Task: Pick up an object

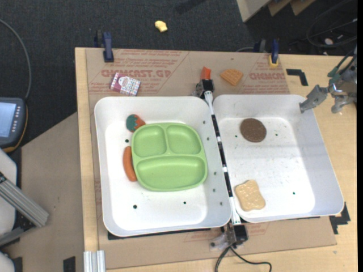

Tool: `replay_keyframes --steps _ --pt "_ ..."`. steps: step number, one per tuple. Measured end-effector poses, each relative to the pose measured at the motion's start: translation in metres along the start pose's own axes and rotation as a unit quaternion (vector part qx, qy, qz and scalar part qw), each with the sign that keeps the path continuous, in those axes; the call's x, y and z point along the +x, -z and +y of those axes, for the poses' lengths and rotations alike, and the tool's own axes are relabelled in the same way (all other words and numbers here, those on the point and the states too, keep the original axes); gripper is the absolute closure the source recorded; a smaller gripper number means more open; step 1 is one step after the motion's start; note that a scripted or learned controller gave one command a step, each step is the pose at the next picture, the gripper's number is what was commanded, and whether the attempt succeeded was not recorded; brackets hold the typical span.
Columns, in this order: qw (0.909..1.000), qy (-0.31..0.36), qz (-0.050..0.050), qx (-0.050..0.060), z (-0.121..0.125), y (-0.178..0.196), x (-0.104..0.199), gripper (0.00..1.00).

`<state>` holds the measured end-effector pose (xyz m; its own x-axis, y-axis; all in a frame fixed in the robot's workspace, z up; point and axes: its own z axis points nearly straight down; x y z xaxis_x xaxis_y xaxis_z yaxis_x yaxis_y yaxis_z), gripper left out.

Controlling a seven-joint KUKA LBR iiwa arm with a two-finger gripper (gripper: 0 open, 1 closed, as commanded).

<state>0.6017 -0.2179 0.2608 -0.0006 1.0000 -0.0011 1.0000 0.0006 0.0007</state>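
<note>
two flat food pieces lie in the right white bin (pixel 317 169): a round brown cookie (pixel 253 130) and a tan cracker (pixel 250 196). both sit flush, so the pincer (pixel 332 95) could skid over them and come up bare. it hangs past the bin's far right corner, well apart from the cookie; whether it is spread, i cannot tell.

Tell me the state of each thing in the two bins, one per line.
green divided plate: flat, upright, in the left bin
orange carrot-like piece: lying against the plate's left rim
brown round patty: lying flat, right bin
tan cracker: lying flat, near front edge
</note>
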Motion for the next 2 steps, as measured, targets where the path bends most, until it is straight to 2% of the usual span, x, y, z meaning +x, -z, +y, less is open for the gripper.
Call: replay_keyframes --steps 1,2 --pt "1.0 0.004 0.003 0.003 0.042 -0.081 0.088 0.0" --pt "1.0 0.001 0.002 0.005 0.036 -0.183 0.092 0.0"
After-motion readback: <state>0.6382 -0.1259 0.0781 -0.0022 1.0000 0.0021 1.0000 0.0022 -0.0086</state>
